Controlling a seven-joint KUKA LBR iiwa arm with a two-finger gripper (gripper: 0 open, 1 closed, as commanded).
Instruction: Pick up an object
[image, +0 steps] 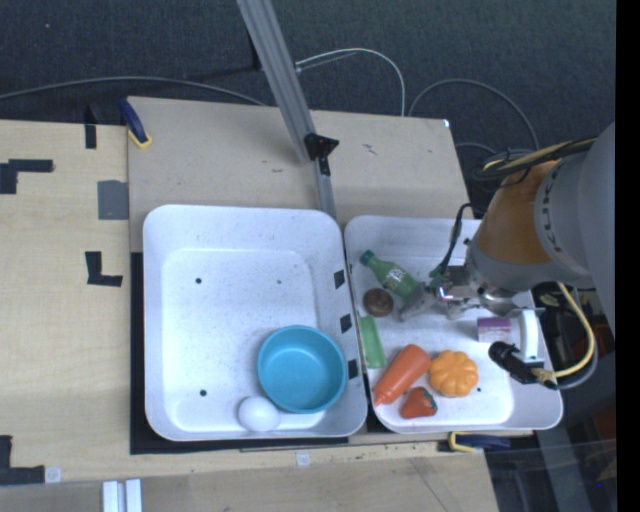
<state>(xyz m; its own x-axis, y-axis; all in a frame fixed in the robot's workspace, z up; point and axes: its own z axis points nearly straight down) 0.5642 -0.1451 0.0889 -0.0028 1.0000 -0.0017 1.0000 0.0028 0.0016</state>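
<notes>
Nearest, at centre right, my gripper (425, 300) hovers beside the green plastic bottle (391, 275) for grasping; finger state I cannot tell.

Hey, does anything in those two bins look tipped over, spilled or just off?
Only one thing: the green bottle in the right bin lies on its side, tilted, rather than standing. The carrot and small pumpkin look fine, and nothing has spilled.

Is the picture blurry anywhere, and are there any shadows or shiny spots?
In the camera view, the grey two-finger gripper looks soft and smeared, small things like the green plastic bottle lack detail, the round blue bowl casts only a faint shadow, and the light is even with no strong glare.
</notes>
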